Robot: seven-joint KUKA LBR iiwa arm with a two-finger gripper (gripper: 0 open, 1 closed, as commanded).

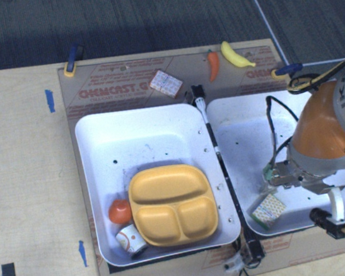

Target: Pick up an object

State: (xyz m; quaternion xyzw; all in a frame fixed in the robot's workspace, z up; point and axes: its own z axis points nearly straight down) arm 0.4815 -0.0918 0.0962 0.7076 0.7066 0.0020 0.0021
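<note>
- Sponge pad (pixel 268 208), speckled, lies in the right bin (pixel 241 131), just below-left of the pincer (pixel 280 179).
- Whether the pincer is open or closed, I cannot tell.
- A good pick likely means centring over the pad and descending straight, clear of the bin's wall.

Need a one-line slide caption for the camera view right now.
KUKA arm reaches over the right bin above a speckled packet; yellow tray fills the left bin.
</note>
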